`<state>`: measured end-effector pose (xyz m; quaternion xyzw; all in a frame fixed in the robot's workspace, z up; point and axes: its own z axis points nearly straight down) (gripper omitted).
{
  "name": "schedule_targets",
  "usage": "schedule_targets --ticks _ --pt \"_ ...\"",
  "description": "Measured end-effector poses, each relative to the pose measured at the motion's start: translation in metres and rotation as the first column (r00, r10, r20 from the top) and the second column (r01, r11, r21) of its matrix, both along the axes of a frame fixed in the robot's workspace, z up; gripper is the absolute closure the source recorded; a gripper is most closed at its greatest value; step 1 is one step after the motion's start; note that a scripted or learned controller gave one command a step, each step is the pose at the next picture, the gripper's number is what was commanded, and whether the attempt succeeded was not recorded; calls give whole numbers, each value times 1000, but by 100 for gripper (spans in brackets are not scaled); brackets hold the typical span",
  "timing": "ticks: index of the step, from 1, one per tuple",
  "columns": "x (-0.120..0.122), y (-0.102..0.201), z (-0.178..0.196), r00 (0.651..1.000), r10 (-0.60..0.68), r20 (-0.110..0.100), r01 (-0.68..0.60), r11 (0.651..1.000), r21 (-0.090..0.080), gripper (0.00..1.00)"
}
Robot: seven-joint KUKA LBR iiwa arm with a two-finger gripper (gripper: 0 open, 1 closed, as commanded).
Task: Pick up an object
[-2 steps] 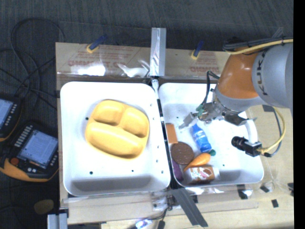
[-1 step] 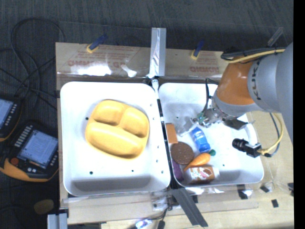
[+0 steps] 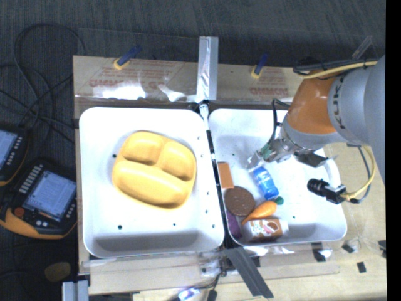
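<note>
Orange bottle (image 3: 264, 228), carrot (image 3: 261, 210), brown disc (image 3: 239, 200) crowd blue bottle (image 3: 264, 181) — tool (image 3: 268, 153) grip unclear.

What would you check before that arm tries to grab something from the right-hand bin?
1. End effector over the right bin: ok.
2. Something close beneath it: ok, the blue bottle lies just below.
3. Bottle free of neighbours: not ok, its lower end nears the carrot and brown disc.
4. End effector open: cannot tell.
5. Nothing already held: cannot tell.
6. Yellow object out of the way: ok, it sits in the left bin.
</note>
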<state>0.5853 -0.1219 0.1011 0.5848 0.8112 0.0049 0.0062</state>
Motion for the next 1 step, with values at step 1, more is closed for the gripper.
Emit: schedule_targets --ticks 1 --pt "-10 78 82 996 -90 -18 90 996 -1 100"
